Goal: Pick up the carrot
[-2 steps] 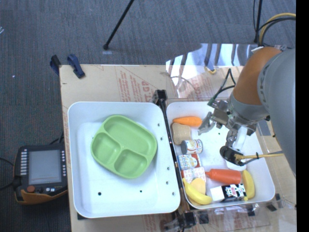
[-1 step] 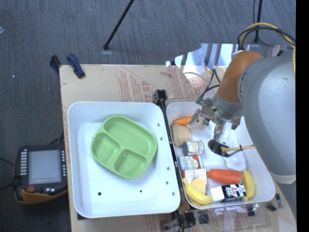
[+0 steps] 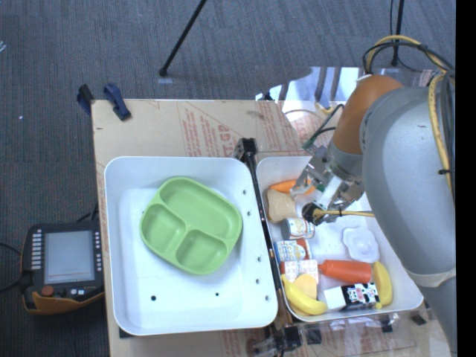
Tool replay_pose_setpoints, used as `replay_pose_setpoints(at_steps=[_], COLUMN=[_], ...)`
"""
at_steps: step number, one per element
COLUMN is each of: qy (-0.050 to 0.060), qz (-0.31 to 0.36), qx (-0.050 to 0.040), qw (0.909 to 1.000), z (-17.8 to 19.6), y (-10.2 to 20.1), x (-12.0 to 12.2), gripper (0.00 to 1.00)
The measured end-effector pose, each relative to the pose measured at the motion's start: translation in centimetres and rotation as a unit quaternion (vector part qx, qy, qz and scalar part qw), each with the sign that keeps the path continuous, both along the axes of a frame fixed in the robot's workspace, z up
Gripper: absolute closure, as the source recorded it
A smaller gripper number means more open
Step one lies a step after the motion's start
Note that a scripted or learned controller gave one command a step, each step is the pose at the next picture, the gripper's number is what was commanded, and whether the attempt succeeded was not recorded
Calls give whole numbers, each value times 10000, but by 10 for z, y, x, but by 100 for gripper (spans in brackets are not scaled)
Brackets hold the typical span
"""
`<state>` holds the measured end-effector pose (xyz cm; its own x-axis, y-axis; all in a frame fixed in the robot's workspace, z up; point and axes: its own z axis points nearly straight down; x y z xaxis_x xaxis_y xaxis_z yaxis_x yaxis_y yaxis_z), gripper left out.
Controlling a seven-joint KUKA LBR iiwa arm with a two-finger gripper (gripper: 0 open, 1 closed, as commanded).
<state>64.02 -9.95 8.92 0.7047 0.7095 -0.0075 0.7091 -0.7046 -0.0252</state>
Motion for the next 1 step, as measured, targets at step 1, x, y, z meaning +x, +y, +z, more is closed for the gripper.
replay_pose_setpoints(at_steps=[1], qy=[-90], qz=[35], qx=[-35], qw=[9999], z=[11], y=[2], x=[4], gripper=[100])
